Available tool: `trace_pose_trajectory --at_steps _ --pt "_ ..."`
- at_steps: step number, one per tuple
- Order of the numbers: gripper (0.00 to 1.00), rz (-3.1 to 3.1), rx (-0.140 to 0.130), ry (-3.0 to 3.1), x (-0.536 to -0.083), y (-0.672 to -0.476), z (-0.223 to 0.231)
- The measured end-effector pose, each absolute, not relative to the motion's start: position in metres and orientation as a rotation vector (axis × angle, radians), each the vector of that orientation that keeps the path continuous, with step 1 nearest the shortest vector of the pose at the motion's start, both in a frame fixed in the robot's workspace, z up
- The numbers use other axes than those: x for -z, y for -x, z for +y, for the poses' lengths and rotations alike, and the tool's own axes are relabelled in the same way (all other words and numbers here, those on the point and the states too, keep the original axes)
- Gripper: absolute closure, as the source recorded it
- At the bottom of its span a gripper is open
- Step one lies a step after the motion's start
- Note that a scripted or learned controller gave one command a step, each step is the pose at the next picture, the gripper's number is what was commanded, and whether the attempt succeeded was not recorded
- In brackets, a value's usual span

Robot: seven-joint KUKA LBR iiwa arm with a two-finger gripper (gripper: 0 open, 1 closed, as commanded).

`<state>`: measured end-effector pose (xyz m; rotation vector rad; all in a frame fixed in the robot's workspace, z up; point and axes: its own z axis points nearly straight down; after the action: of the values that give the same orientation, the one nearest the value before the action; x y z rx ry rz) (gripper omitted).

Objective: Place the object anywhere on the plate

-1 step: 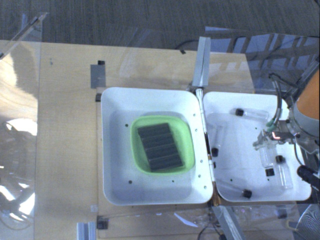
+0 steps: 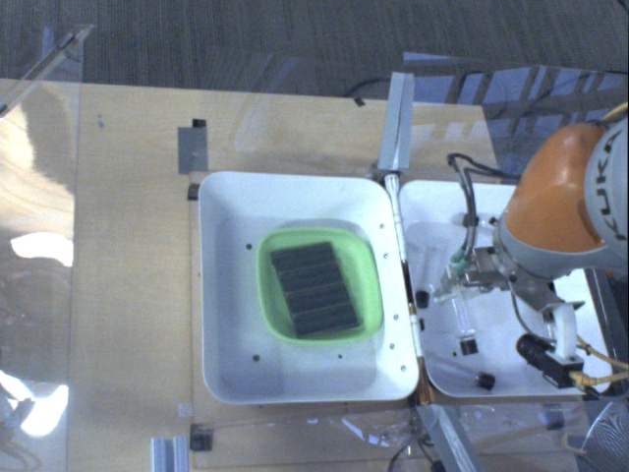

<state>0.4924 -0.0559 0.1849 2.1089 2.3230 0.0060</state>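
Camera view shows one dark grey ribbed rectangular block (image 2: 314, 289) already lying on the single lime-green plastic plate (image 2: 272, 254) in the left of two shallow white bins (image 2: 226, 264), its long axis running slantwise from upper left to lower right. The grey arm's jaws (image 2: 462, 278) hang over the right bin (image 2: 432, 209), well apart, so the block lies to their left across the divider; whether they are open or closed I cannot tell.

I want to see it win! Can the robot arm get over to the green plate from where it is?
Probably yes. The gripper hangs over the right bin, and nothing rises above the green plate next door.
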Motion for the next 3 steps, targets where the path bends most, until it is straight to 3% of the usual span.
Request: trace_pose_trajectory --at_steps 1,2,3 --pt "1.0 2.391 -0.006 -2.034 -0.185 -0.491 0.034" --pt "0.0 2.39 -0.006 -2.035 -0.185 -0.491 0.034" --pt "0.0 2.369 -0.006 -2.056 -0.185 -0.546 0.014"
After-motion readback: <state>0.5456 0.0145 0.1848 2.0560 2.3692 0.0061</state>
